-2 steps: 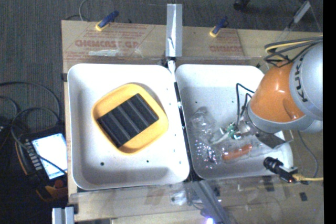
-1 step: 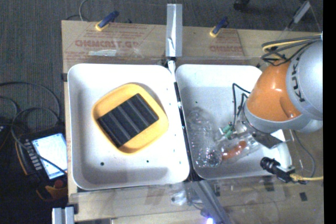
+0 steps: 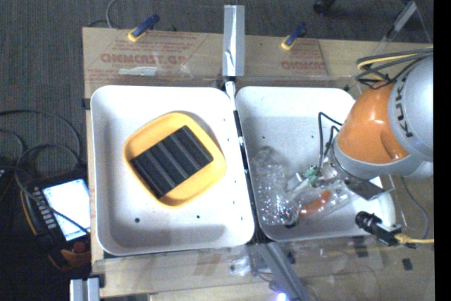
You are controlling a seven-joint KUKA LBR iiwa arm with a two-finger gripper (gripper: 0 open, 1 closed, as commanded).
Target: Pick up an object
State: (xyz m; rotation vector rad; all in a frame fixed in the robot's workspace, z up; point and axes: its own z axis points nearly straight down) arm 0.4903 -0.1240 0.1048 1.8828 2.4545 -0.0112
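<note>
In the left bin lies a yellow rounded block with a black ribbed top. The right bin holds a clear crinkled plastic piece with glittery specks near its front left. Beside it, to the right, lies a small orange object. My gripper reaches down into the right bin's front part, just above the orange object and touching the clear plastic's right side. The pale gripper parts blur into the clear plastic there.
The orange-banded wrist covers the right bin's right side. A metal post stands behind the wall between the two bins. Two blue-and-yellow clamps sit on the wooden board at the back.
</note>
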